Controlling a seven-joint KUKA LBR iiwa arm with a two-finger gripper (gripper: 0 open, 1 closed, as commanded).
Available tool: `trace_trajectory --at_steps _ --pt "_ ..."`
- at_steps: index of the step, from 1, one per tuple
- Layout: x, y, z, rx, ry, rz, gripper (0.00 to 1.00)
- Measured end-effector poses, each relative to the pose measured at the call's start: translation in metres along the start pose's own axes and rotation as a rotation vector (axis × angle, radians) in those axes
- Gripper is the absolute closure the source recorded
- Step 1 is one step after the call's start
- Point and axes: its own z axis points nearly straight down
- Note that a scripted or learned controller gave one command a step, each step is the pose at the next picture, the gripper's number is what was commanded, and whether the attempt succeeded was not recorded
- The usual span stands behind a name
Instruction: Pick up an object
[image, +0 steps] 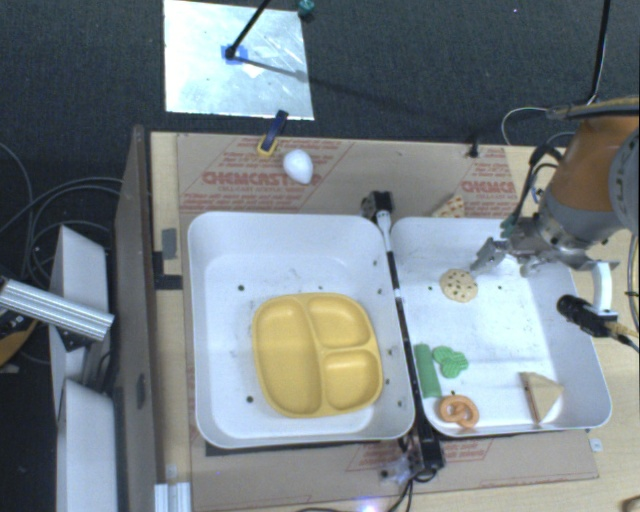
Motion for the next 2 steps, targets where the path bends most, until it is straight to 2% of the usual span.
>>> trace_trajectory --at_steps 1,2 --pt "0.06 0.005 0.023 0.003 0.004 -0.007 0.0" --pt "0.032 0.018 0.059 0.001 -0.001 0.001 0.0"
